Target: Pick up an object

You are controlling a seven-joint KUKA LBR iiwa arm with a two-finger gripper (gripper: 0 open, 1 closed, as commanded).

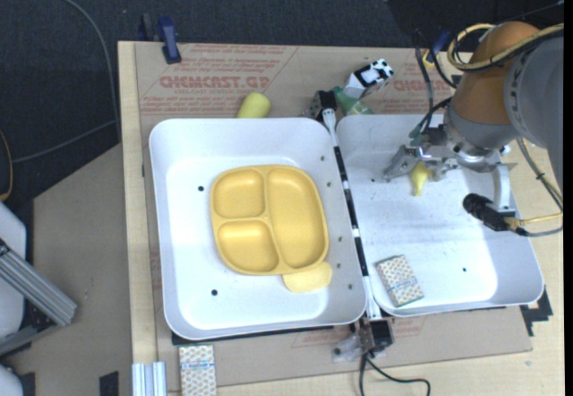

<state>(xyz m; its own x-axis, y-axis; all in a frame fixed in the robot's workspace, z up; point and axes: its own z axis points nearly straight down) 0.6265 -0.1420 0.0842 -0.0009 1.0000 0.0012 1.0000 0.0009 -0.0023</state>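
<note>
In the right bin (501, 282), near its back, lies a small yellow object (417, 181). My gripper (418, 167) hangs directly over it, its grey fingers spread to either side, one fingertip (391, 172) pointing left. The yellow object sits just below the gap between them and is much narrower than that gap. The gripper looks open, not closed on anything. A small patterned packet (398, 280) lies at the front left of the same bin.
The left bin (179, 206) holds a yellow divided plate (269, 219) with a pale yellow piece (307, 279) under its front edge. Behind the bins lie a yellow item (254, 105) and a black-and-white toy (371, 76). A black cable connector (483, 210) hangs beside the arm.
</note>
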